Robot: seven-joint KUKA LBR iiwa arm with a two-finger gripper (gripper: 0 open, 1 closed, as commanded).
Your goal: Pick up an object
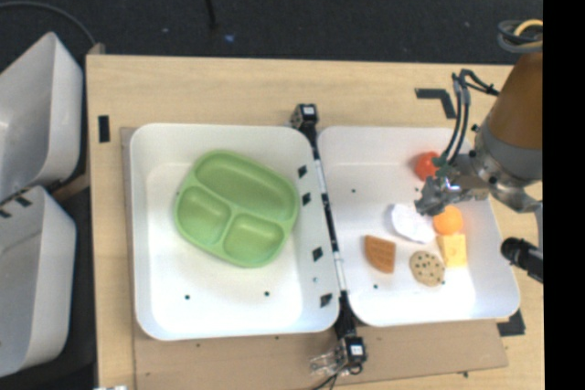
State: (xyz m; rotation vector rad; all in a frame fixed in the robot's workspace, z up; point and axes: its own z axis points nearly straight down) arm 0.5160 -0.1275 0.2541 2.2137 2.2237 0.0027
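Observation:
My gripper (437,195) hangs over the right bin (366,151), reaching in from the right. Just below its tip lie a white flat piece (407,222) and a small orange ball (448,221). A red-orange round item (425,165) sits just above and left of the gripper. Lower in the bin rest a yellow block (452,249), a brown wedge (380,253) and a round speckled cookie (426,268). I see nothing between the fingers.
The left bin (151,288) holds a green tray (237,207) with three compartments. A divider with black clips (320,215) runs between the two bins. White containers (32,114) stand off the bench at the left.

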